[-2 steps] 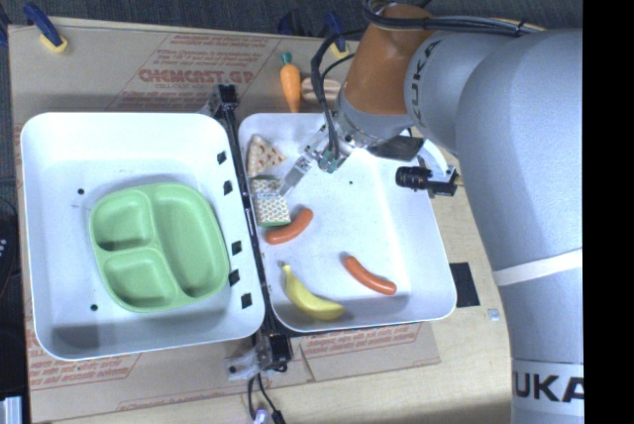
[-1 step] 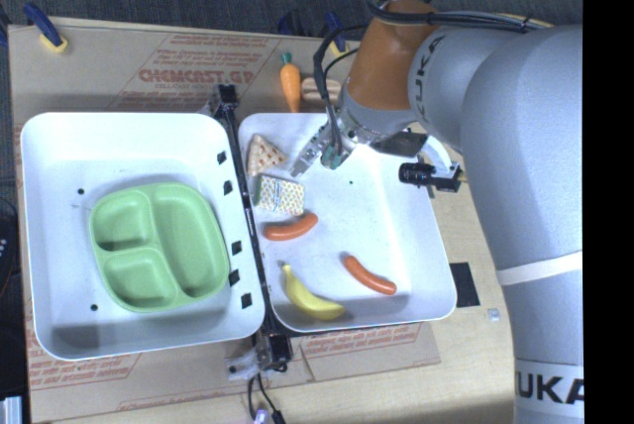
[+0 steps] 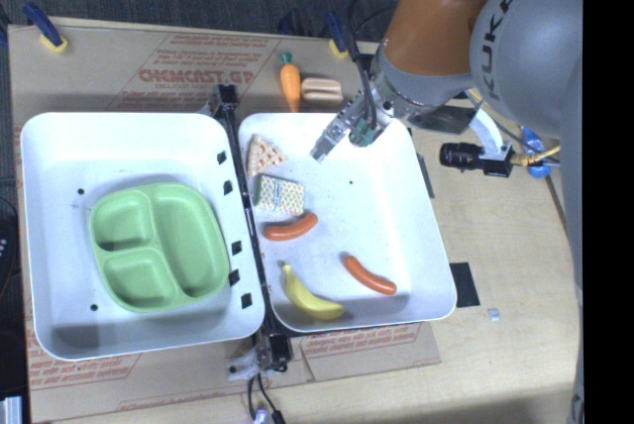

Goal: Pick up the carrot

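Bins sat side by side: left bin (image 3: 40,214) held a green tray (image 3: 158,244); right bin (image 3: 421,244) held a banana (image 3: 309,298) and two sausages. Carrot (image 3: 289,85) lay outside, behind them. Gripper (image 3: 342,137) hung parted, holding nothing.

Two white bins (image 3: 59,145) sit on brown cardboard (image 3: 178,65) printed with red lettering. The left bin holds a pale green divided plate (image 3: 158,244). In the right bin (image 3: 416,244) lie a yellow banana (image 3: 309,295), two orange-red sausages (image 3: 289,228) (image 3: 369,275), and a tan pizza slice (image 3: 264,156) speckled with red. Outside, the carrot (image 3: 289,85) is orange with a green top. The arm (image 3: 495,16) is grey with an orange band.
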